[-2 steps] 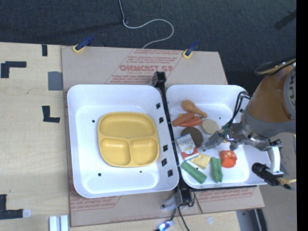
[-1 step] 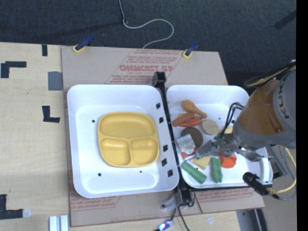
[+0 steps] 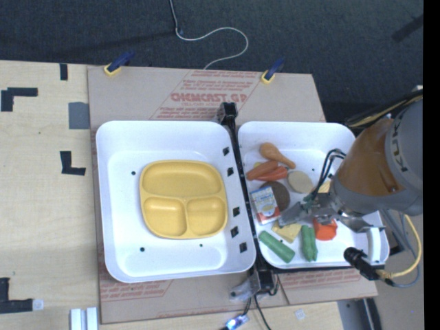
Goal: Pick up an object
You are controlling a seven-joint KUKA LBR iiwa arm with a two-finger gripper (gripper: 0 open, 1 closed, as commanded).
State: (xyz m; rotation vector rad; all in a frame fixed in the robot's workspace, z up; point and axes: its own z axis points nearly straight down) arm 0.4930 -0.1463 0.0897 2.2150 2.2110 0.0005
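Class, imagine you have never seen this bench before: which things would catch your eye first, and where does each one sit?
The big yellow divided tray stands out first, lying alone in the middle of the left bin. Next comes the jumble of toy food in the right bin: an orange carrot near the top and green pieces along the bottom. Over that pile hangs the grey arm with its orange band, reaching in from the right.

Arm enters from the right, grey links with the orange band above the wrist bulking at the scene's right side. Wrist angled down and leftward, low over the right-hand bin. Gripper (image 3: 292,215) points left at the near-middle of that bin (finger spacing not readable from this slant).
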